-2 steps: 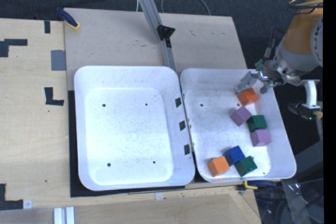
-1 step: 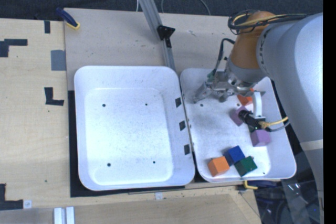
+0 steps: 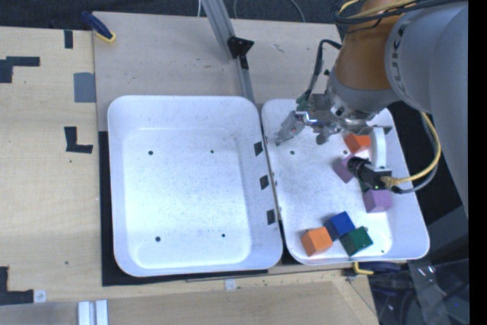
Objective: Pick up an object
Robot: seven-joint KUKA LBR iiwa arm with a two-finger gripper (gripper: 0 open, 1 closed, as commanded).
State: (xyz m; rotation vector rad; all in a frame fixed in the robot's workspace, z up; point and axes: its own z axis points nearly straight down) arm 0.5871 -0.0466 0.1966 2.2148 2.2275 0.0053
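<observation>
My gripper (image 3: 303, 135) hangs over the upper left part of the right bin (image 3: 304, 186), open, with nothing between its fingers. One finger (image 3: 284, 133) points toward the bin's left wall. Several small blocks lie in this bin. An orange block (image 3: 356, 141) sits just right of the gripper, partly under the wrist. Below it are a purple block (image 3: 343, 170) and a lighter purple block (image 3: 377, 200). Near the front edge lie a blue block (image 3: 341, 224), an orange block (image 3: 316, 240) and a green block (image 3: 355, 240), close together.
The left bin (image 3: 183, 186) stands beside the right one, their walls touching. A grey metal pole (image 3: 217, 7) slants across the bench behind the bins. The arm's yellow cable (image 3: 426, 164) loops over the right bin's right side.
</observation>
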